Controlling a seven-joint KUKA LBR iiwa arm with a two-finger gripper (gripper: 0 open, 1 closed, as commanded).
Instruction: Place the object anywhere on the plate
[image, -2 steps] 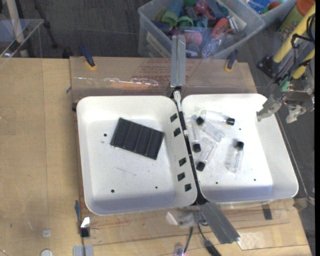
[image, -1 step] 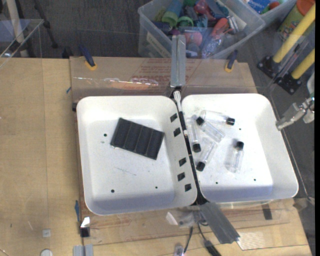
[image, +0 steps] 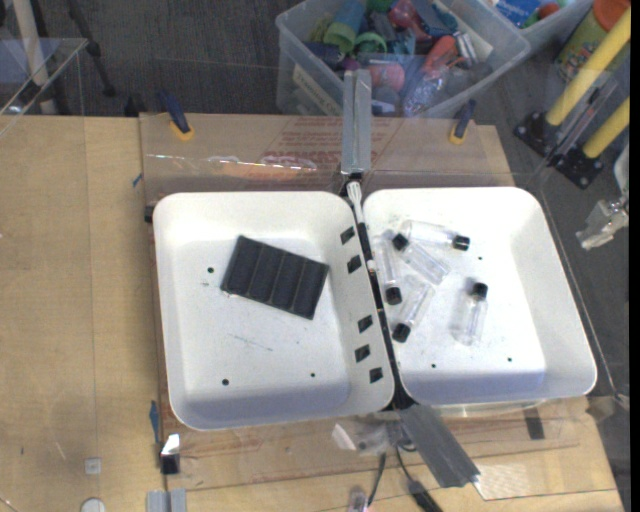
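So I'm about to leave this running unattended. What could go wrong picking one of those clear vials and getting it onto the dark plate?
The clear vials lie heaped and overlapping in the right bin, so a grasp may catch two or slip off. On their sides, they could roll. The dark ribbed plate in the left bin is small, so a drop may miss it.

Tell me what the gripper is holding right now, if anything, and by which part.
That cannot be told from this view. The clear vials with black caps lie loose in the right bin, and the dark plate sits in the left bin.
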